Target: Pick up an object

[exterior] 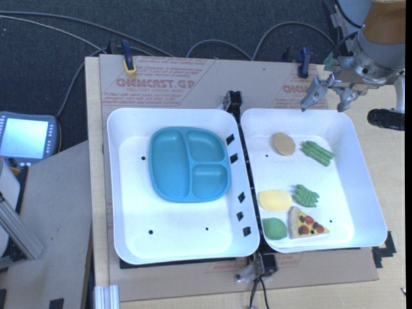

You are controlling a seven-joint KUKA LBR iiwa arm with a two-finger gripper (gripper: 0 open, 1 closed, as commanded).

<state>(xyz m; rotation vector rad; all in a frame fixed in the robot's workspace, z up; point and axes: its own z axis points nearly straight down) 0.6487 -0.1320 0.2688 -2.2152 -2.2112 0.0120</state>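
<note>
Gripper (329,96) is hanging above the far edge of the right bin (360,172), near the top right of the camera view, with its two fingers spread apart and nothing between them. Above it, the grey arm (380,18) with its orange band is reaching in from the right.

Food toys are lying in the right bin, all well apart from the gripper. A tan cookie (283,144) is sitting near the far side, with a bunch of green beans (317,152) just beside it to the right. Closer to the near edge, a yellow piece (275,200) is lying next to a leafy green piece (306,196). Below those, a round green piece (275,228) is resting just beside a pizza slice (305,224).

In the left bin (129,172), a blue divided plate (190,165) is lying flat toward the far half. Both bins are sitting side by side on the cardboard-covered tabletop (161,82).
</note>
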